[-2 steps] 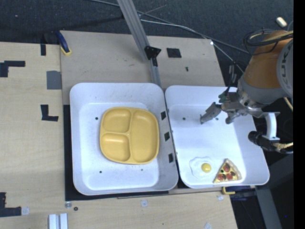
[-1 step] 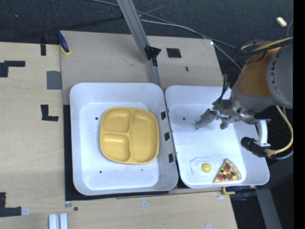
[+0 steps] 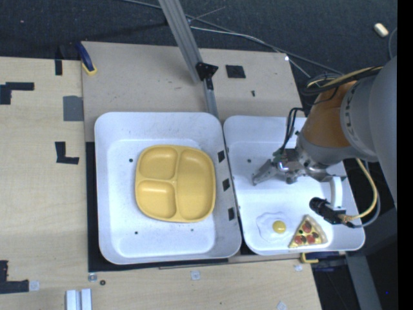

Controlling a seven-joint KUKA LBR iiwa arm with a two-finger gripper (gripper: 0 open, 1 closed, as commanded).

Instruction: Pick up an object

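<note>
Over the right-hand bin point(image 3: 240, 148) hangs the tool point(image 3: 260, 175), its two fingers spread apart and pointing toward the bin's left wall, with nothing between them. Below it on that bin's floor lie a toy fried egg point(image 3: 273, 225) and, just beside it to the right, a toy pizza slice point(image 3: 308, 232), both near the front edge and apart from the tool. The left-hand bin point(image 3: 110, 173) holds a yellow divided plate point(image 3: 175, 183), well apart from the arm point(image 3: 335, 124).

By my reading, the task stands at the approach: nothing is gripped yet. The next move calls for bringing the spread fingers toward the front of the bin, over the egg or the pizza slice, lowering until they straddle it, then closing. Both toys lie flat, so the fingers would need to reach close to the bin floor.
</note>
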